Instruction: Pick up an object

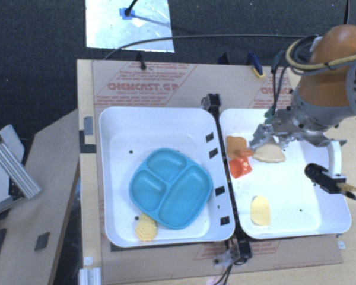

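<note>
Grey steel with an orange band, the arm (332, 76) reached in from the right and poised its gripper (266, 136) low over the upper left part of the right bin (299, 198), directly above a beige oval piece (269, 154) and seemingly touching its far edge; whether the gripper was released or clenched could not be told from this angle, and nothing could be seen held in it. The beige piece, judged the likeliest target, lay flat on the bin floor, near a tan slab (236, 143) and a red-orange lump (240, 167) crowded against the divider between the bins. A pale yellow oval (260, 210) lay well apart toward the near wall. In the left bin (115, 153) a blue divided plate (170, 187) sat with a yellow knobbly piece (145, 227) touching its near edge. To make the pick good, the gripper would need to be centred over the beige piece's body rather than its rim, straddling it across the short axis, and pressed down to the floor before closing, since so flat a thing could slip out. Keeping clear of the tan slab to the left would avoid dragging a neighbour; a straight lift should follow
</note>
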Tool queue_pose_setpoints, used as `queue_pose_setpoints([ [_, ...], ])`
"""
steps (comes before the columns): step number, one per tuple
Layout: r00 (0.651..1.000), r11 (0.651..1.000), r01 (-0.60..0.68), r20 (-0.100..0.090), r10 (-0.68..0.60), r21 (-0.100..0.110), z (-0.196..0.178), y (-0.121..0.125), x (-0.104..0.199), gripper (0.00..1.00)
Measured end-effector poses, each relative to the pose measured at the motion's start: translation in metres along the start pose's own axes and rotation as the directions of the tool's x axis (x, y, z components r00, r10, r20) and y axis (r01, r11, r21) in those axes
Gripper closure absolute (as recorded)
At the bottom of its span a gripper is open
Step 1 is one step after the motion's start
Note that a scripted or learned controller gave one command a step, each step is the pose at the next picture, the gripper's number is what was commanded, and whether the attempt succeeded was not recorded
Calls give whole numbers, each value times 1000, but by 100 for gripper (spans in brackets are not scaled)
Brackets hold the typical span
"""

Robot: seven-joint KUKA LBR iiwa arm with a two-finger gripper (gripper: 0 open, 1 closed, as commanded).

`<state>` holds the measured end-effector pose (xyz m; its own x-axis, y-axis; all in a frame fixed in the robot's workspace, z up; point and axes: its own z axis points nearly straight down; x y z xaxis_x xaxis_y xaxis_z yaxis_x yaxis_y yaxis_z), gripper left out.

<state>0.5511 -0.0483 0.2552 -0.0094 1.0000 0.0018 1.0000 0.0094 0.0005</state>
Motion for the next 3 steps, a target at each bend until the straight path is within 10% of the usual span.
queue_pose_setpoints([
  [3,1000,1000,0,0,0,-3,20,34,155,100],
])
